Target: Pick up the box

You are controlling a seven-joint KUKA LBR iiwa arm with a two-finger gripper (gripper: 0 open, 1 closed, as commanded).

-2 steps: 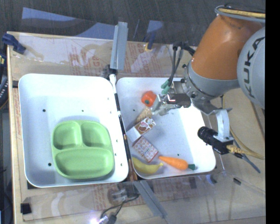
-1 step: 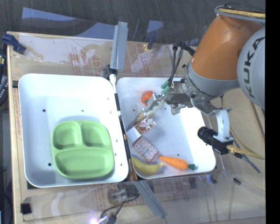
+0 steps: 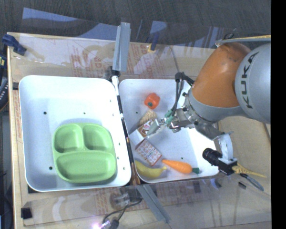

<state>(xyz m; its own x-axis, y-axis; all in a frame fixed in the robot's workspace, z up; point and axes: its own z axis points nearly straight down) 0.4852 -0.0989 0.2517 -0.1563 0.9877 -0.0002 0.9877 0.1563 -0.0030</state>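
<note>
**Ana:** Where was the box at that moment?

**Ben:** In the right bin (image 3: 133,92), toward its left wall. A small flat carton, the patterned box (image 3: 148,151), lay on the floor just above the banana (image 3: 150,171) and left of the carrot (image 3: 178,166). A second, tan packet (image 3: 146,121) stood tilted just above it, below the orange pepper (image 3: 152,100).

**Ana:** And the gripper?

**Ben:** The gripper (image 3: 155,126) was low in that bin, beside the tan packet and possibly touching it. Its fingers looked parted, with nothing clearly between them, so I would not have called anything held.

**Ana:** How would the patterned box handle?

**Ben:** My guess was light, thin card: stiff enough across its faces but easy to crush at the corners, and likely to slide on the smooth plastic floor. Lying flat, it offered little height to pinch, so I would have taken it across its two shorter edges, coming straight down, keeping clear of the banana.

**Ana:** Anything in the left bin (image 3: 33,128)?

**Ben:** A green divided plate (image 3: 85,152), well apart from the work.
</note>
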